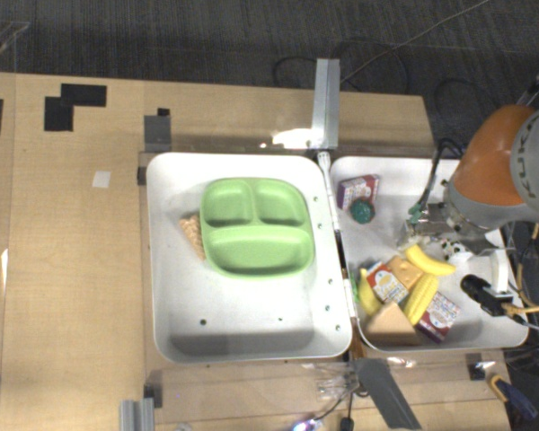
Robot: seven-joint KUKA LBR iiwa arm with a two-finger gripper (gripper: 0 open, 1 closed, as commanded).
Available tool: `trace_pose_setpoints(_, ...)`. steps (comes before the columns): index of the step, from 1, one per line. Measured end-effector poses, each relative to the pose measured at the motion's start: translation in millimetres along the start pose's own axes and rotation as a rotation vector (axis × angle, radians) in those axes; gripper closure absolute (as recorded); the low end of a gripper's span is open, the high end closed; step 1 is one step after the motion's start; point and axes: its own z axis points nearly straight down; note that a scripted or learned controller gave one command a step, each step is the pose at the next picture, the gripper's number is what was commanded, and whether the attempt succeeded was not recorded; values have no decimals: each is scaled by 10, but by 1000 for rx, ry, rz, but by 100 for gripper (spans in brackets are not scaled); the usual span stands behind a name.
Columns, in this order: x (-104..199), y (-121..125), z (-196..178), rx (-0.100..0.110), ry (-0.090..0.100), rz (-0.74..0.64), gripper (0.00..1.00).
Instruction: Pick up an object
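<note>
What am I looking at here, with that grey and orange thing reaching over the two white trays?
That is a robot arm, filmed by one camera above the bench looking down at a slant. Its gripper hangs over the right bin, above a pile of toys: a yellow banana, small packets, a teal ball and a purple box. The left bin bears a green divided plate with a small biscuit-like piece beside it. I cannot see anything held.
</note>
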Motion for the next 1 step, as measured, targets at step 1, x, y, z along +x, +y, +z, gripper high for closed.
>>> trace_pose_setpoints(1,191,-286,-1509,16,-7,255,100)
